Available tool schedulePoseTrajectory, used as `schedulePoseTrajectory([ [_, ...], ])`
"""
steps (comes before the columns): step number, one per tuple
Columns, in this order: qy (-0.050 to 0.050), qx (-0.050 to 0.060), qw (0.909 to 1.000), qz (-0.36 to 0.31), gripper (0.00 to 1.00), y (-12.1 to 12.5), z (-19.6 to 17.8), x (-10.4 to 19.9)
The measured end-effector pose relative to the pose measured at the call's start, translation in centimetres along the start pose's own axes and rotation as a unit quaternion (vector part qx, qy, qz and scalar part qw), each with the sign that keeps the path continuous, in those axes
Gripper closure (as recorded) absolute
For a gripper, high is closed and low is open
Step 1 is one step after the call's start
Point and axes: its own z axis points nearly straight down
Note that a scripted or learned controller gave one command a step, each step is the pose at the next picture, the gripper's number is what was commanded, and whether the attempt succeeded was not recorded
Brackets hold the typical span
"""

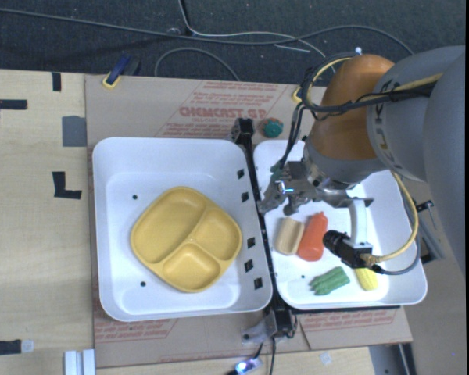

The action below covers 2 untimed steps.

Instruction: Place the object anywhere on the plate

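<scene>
A yellow divided plate lies in the left white bin, with nothing on it. The right bin holds a tan block, an orange-red cylinder, a green piece and a small yellow piece. My gripper hangs low over the right bin's near-left part, just above the tan block and the orange-red cylinder. The arm's wrist hides much of the bin's back half. I see nothing lifted off the bin floor.
A black divider with clips runs between the two bins. A small teal object lies on the cardboard behind the bins. A yellow cable loops from the wrist over the right bin.
</scene>
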Motion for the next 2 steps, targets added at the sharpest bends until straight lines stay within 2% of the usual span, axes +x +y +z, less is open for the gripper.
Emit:
schedulePoseTrajectory([
  [2,0.0,0.0,1.0,0.0,1.0,1.4,0.8,9.8],
])
